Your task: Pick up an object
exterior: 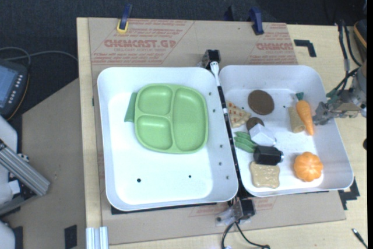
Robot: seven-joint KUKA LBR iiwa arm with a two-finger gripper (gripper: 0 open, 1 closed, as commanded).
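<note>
The right bin (pixel 280 74) holds several toy foods: a carrot (pixel 303 115), an orange (pixel 307 166), a round brown patty (pixel 260 102), a slice of toast (pixel 265 175), a black block (pixel 267 155), a green pea pod (pixel 245 141), a white piece (pixel 264 136) and a cracker (pixel 236 115). My gripper (pixel 324 112) hangs low over the right bin's right side, just right of the carrot and close to it. Nothing is visibly held in it. Most of the arm lies beyond the right edge.
The left bin (pixel 169 186) holds a green divided plate (pixel 172 118). The bins meet along a central rim (pixel 224 125). Blue and yellow clamps (pixel 123 21) hold the cardboard at the bench's far edge. Cables hang at the far right (pixel 348 49).
</note>
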